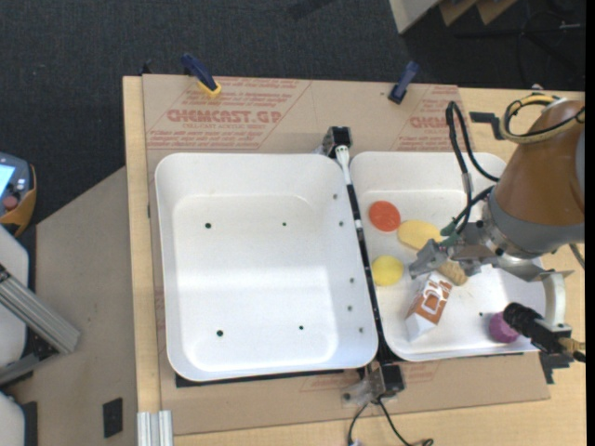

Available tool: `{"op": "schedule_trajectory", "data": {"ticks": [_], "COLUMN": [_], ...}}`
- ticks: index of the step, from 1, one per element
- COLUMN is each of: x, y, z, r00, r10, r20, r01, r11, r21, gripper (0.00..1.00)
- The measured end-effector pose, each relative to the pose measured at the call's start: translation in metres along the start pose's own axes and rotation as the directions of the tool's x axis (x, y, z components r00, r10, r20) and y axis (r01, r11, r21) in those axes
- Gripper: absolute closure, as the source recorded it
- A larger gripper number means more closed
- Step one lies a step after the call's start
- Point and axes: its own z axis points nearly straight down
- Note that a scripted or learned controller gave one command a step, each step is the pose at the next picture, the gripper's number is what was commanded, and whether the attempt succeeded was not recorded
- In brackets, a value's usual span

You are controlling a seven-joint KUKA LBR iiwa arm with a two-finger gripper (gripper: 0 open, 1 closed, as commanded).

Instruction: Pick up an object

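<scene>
The pincer [437,260] hangs low in the right bin [418,167], at the end of the arm [544,189] that comes in from the right. It points left, toward the things in the bin. The picture is too small and dark there, so I cannot tell what the pincer is doing with its tips.

Right by the pincer is a small tan piece [453,272], maybe a cork, just under its tip. Whether they touch is hard to say. Just near of that lies a white and orange tube [428,307]. Its long side runs from far right to near left, at a slant. It looks like the closest big thing to grab, just near of the pincer.

To the left of the pincer sits a yellow ball [387,269]. A little farther away is a yellow lump [416,233], and past it a red disc [385,216]. A purple thing [503,328] sits at the near right, apart from the rest.

The left bin [177,249] sits beside it on the tabletop [279,100].
</scene>
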Motion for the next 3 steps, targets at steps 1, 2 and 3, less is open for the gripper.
{"op": "schedule_trajectory", "data": {"ticks": [1, 2, 3], "x": [-0.006, -0.007, -0.008], "y": [0.000, -0.005, -0.004], "z": [-0.011, 0.064, 0.054], "r00": [1.000, 1.000, 1.000], "r10": [0.009, 0.008, 0.009], "r20": [0.004, 0.008, 0.010], "r01": [-0.009, -0.008, -0.009], "r11": [1.000, 1.000, 1.000], "r21": [-0.004, -0.024, -0.029], "gripper": [1.00, 1.00, 1.00]}}
